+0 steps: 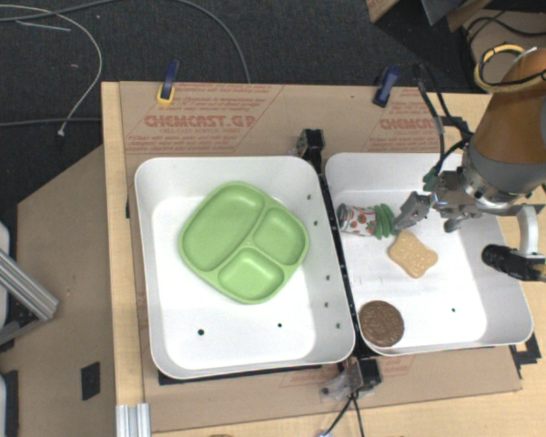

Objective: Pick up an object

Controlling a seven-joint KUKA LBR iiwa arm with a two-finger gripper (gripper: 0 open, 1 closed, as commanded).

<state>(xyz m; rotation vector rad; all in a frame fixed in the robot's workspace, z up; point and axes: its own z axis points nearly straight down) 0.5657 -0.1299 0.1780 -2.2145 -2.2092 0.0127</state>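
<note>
The right bin (pixel 491 321) holds three small items. A small packet with red and green print (pixel 364 219) lies by its left wall. A tan square cracker (pixel 412 255) rests near the middle. A round brown disc (pixel 380 322) sits in the front left corner. My gripper (pixel 433 215) hangs over the bin's back half, just behind the cracker and to the right of the packet. Its two dark fingers (pixel 410 211) stand spread apart with nothing between them, so it is open.
The left bin (pixel 164 326) bears a green three-compartment plate (pixel 244 241). A black divider (pixel 332 235) runs between the bins. The grey arm with its orange band (pixel 514 126) comes in from the right, with cables behind it. Blue clamps (pixel 168 80) hold the cardboard base.
</note>
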